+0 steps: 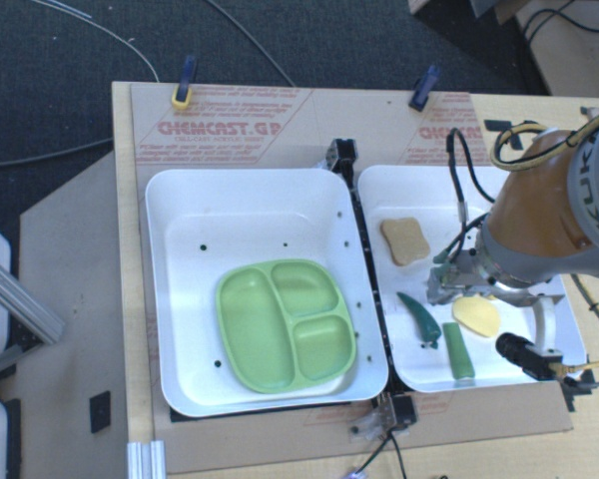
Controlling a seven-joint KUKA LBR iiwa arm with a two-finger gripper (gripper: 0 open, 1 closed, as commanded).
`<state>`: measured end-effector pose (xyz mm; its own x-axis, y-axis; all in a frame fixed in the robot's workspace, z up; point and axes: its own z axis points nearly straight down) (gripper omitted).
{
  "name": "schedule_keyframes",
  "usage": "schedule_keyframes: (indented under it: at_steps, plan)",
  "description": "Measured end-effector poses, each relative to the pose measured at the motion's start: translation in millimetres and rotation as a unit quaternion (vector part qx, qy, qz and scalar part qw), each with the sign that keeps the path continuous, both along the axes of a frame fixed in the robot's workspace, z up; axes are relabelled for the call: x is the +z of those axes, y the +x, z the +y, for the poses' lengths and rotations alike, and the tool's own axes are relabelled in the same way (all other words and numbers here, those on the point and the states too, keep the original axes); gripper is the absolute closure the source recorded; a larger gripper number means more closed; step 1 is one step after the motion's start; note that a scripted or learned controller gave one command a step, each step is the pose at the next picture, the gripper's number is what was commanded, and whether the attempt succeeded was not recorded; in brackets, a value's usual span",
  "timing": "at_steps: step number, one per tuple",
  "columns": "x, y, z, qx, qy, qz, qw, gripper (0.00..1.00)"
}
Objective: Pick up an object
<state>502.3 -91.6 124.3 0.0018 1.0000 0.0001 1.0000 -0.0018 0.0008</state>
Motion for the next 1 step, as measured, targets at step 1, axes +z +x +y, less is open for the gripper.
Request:
schedule_keyframes:
  at_steps: [1]
  plan:
    - [58.7,-7.3,-1.2,0.001,-0.001,-0.003,1.0,1.0]
